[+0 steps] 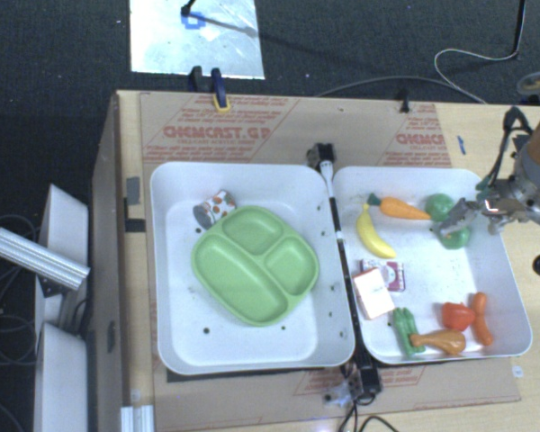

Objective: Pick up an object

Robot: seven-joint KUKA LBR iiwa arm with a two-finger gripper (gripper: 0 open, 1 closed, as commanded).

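Green toy sitting in right bin, not lifting yet; tool hovering at it, finger state unclear. Grasp and lift remaining.

Robot lab, bench, white bins, cables

arm reaches from right — gripper low.
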